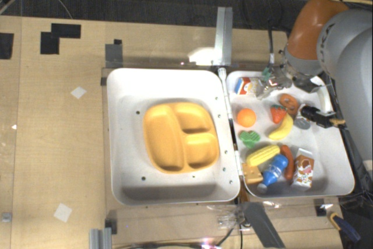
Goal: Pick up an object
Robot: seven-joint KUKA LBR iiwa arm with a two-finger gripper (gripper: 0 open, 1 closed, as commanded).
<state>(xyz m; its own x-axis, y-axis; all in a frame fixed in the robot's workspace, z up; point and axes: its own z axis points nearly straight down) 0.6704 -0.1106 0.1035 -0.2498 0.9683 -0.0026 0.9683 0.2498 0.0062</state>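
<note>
Two white bins [116,125] sit on your bench. Your gripper [269,83] hangs over the right bin's far corner, near a carton [243,86]; its grip is perhaps empty, but I cannot tell.

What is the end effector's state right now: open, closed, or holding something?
End effector: cannot be told; it hangs over the far corner of the right bin, near a small carton.

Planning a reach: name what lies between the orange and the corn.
Camera view: a green toy lies between the orange and the corn, in the right bin.
</note>
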